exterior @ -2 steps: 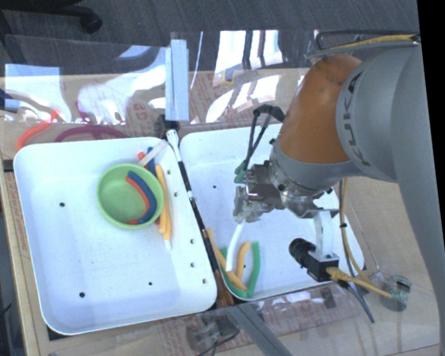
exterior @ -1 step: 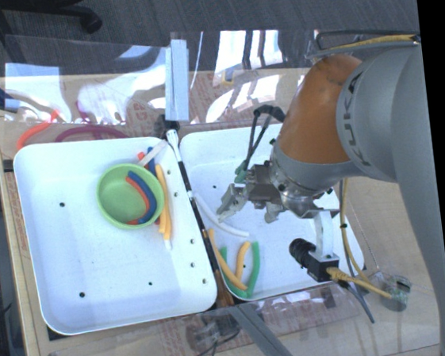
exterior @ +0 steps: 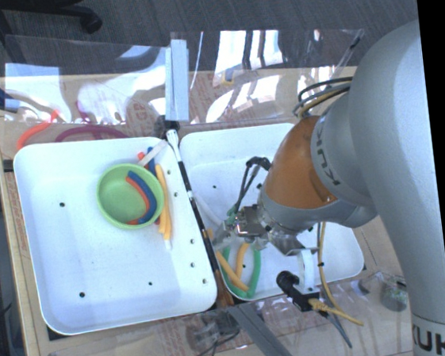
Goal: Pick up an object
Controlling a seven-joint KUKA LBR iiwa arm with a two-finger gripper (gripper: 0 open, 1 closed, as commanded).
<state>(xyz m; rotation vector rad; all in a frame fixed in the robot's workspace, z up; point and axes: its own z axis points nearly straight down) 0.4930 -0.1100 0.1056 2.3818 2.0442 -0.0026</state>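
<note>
Smooth white plastic bins (exterior: 100, 291), glossy green plastic bowl (exterior: 121, 197), matt grey arm (exterior: 396, 121) casing

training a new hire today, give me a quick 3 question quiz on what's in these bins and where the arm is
1. True or false: the green bowl sits in the left bin.
2. Which bin is the gripper working over? A) left bin B) right bin C) neither, it hangs over the floor
3. Fill in: a long thin ______ stick lies along the bowl's right side.

Key:
1. True.
2. B; the gripper is low in the right bin, near the divider and above a green loop at that bin's front.
3. Yellow.
</note>
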